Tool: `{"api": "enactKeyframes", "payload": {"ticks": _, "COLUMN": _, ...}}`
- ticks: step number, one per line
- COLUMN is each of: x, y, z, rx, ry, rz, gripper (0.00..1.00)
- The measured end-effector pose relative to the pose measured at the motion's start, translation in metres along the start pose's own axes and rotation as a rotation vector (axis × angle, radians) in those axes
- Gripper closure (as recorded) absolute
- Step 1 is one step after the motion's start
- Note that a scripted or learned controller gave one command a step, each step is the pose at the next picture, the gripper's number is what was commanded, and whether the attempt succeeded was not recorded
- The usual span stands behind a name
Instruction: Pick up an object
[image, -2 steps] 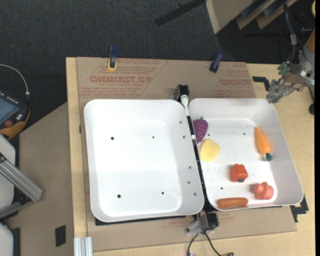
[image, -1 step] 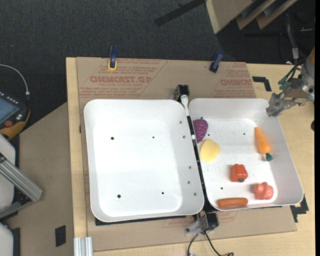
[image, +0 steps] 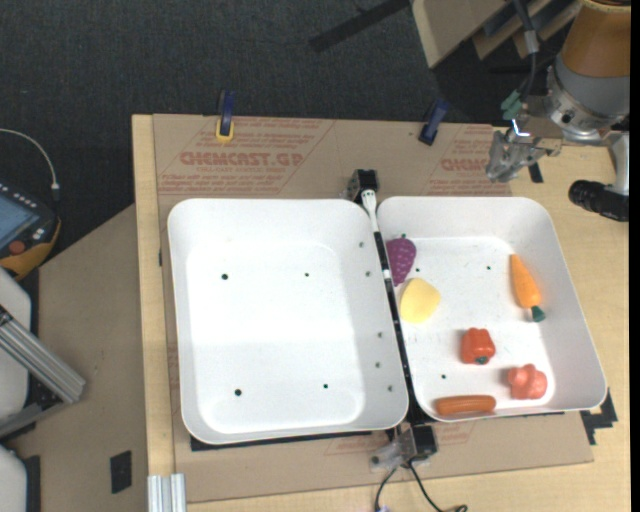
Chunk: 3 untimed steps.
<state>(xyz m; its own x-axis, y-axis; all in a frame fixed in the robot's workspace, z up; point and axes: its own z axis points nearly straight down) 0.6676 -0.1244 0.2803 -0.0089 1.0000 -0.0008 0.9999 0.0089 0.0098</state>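
The gripper (image: 508, 160) hangs up high past the far edge of the right bin (image: 570, 290), over the brown board (image: 300, 160), and it holds nothing. It is too small and blurry here to tell its state. From biggest to smallest: the left bin (image: 200, 300) has no toys in it. The right bin has six toy foods. The purple one (image: 401, 258), maybe an eggplant, lies right against the wall between the two bins. The yellow lemon-like piece (image: 419, 300) sits just below it, touching or nearly touching it. The orange carrot (image: 525, 284) with a green tip lies alone near the right wall. The sausage (image: 465, 405) rests along the near edge. The red pepper (image: 477, 345) stands in the middle, and the small red lumpy piece (image: 527, 381), perhaps a strawberry, is just beside it. I think the arm has not gone down for a pick yet. What could go wrong: the purple toy and the sausage hug the walls, so a finger might hit the rim. The round lemon could roll or squirt away. The carrot looks like the easiest one, since it has room all around.
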Motion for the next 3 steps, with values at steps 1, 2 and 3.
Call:
{"api": "enactKeyframes", "payload": {"ticks": 1, "x": -0.097, "y": -0.004, "z": 0.049, "rx": 0.012, "ry": -0.003, "rz": 0.016, "gripper": 1.0}}
{"api": "enactKeyframes", "payload": {"ticks": 2, "x": -0.095, "y": -0.08, "z": 0.043, "rx": 0.015, "ry": 0.002, "rz": 0.013, "gripper": 1.0}}
{"api": "enactKeyframes", "payload": {"ticks": 3, "x": -0.071, "y": 0.002, "z": 0.018, "rx": 0.001, "ry": -0.002, "rz": 0.004, "gripper": 1.0}}
